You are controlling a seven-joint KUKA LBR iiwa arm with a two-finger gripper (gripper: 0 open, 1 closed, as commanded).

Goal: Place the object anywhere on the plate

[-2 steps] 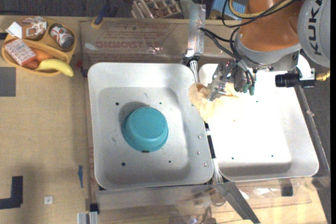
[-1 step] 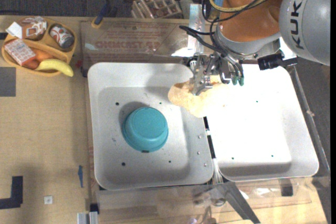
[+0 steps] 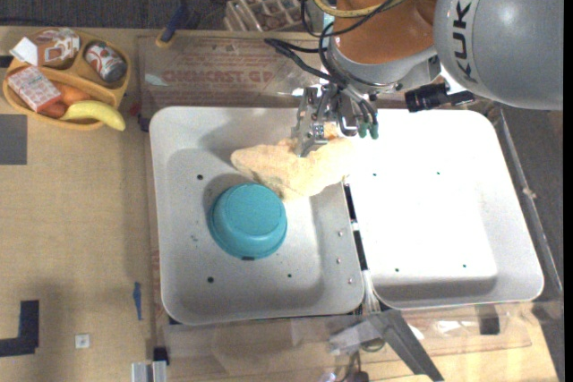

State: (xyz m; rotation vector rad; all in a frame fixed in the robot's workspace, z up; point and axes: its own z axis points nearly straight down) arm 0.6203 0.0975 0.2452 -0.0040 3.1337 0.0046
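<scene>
A teal round plate (image 3: 248, 221) sits in the left bin (image 3: 183, 286), near its middle. Just behind it and to its right is a pale yellow, floppy flat object (image 3: 285, 168); its near edge reaches the plate's rim and its right end stretches toward the divider between the bins. My gripper (image 3: 309, 141) comes down from the grey and orange arm onto the object's back edge. Its fingers are pinched together on that edge. The part of the object under the fingers is hidden.
The right bin (image 3: 448, 219) lies beside the left one, and the big arm body (image 3: 448, 4) hangs over its back edge. A yellow tray (image 3: 18, 89) with a banana and packets sits at the bench's far left. Cardboard and cables lie behind the bins.
</scene>
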